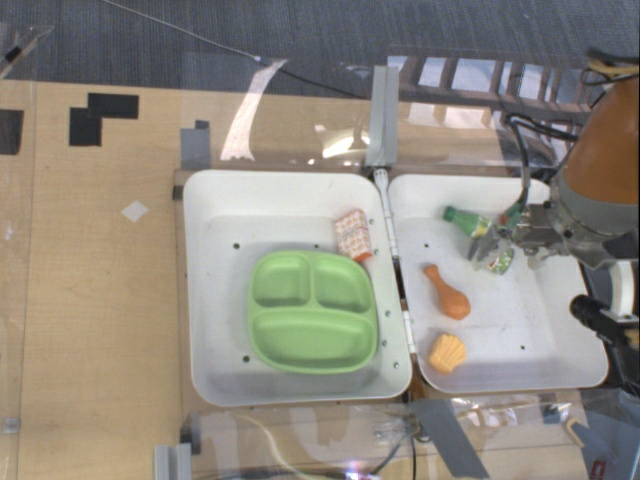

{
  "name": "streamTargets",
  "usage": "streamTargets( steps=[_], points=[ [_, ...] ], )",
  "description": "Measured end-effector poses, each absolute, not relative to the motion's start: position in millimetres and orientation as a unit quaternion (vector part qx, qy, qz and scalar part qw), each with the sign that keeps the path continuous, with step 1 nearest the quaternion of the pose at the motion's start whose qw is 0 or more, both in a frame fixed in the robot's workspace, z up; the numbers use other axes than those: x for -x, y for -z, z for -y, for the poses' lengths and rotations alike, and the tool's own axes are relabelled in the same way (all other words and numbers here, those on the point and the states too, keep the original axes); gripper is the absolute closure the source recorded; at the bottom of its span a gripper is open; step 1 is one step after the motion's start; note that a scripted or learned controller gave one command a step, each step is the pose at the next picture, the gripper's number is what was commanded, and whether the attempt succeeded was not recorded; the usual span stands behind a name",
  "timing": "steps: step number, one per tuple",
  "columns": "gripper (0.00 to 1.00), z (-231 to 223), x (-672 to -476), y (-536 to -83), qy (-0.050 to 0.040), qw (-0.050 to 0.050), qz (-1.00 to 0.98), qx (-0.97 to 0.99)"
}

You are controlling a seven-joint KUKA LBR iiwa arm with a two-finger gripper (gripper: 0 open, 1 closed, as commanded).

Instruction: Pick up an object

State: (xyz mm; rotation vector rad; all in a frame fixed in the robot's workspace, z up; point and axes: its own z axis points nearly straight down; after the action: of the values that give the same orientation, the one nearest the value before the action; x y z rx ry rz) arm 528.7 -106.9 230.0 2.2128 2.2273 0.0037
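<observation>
Nothing lifted yet: pincer (495, 251) low in the right bin (560, 368), close around a green bottle (462, 218) at the far side, fingers' spread impossible to tell. Left lying nearer: a smooth orange drumstick (446, 292) and a ridged yellow corn piece (447, 352). In the left bin (215, 268), a glossy green divided plate (313, 311) and a small printed packet (352, 235).

Green bottle (462, 218) lying flat, back of right bin, cap end by hand (493, 251).
</observation>
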Motion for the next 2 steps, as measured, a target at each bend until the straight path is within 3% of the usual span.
streamTargets(
  steps=[1, 2],
  points=[
    [0.0, 129.6, -591.3, -121.5, -0.0098, 0.016, -0.708, -0.706],
    [0.0, 124.3, -612.7, -91.1, -0.0044, 0.007, -0.709, -0.705]
  ],
)
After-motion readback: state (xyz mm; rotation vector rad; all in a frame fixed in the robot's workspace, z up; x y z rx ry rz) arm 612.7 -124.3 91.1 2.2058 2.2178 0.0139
